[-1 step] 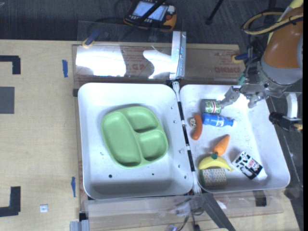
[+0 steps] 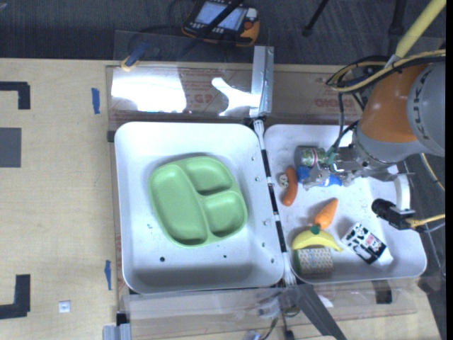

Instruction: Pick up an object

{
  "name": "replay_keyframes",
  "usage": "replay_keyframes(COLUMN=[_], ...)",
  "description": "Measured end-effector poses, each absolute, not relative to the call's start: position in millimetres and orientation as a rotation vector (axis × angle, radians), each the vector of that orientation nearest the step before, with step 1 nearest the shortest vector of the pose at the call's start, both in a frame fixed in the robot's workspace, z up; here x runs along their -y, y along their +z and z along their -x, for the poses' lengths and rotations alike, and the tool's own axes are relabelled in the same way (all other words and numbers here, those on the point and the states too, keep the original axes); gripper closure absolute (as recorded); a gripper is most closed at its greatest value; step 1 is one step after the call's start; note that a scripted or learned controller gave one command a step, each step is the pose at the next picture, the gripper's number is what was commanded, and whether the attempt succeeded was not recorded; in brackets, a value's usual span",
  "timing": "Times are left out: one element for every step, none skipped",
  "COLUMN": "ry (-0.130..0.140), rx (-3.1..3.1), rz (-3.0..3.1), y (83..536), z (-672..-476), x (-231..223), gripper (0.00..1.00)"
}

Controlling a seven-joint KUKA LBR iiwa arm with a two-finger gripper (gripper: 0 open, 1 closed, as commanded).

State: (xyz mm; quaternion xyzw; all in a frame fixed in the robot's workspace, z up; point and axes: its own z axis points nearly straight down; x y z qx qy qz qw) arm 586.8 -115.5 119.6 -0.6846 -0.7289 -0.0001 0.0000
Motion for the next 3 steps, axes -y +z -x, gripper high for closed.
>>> replay_keyframes(ry=[-0.006,-0.008,0.001], rx=[2.298,2.299,2.072], rz=[2.146,2.155,2.362], y=[87.1,97.9,246.6], z=[-515.0,-516.5,-565.3], x=[101.2,103.6,69.9], gripper=[0.0,1.0,1.0])
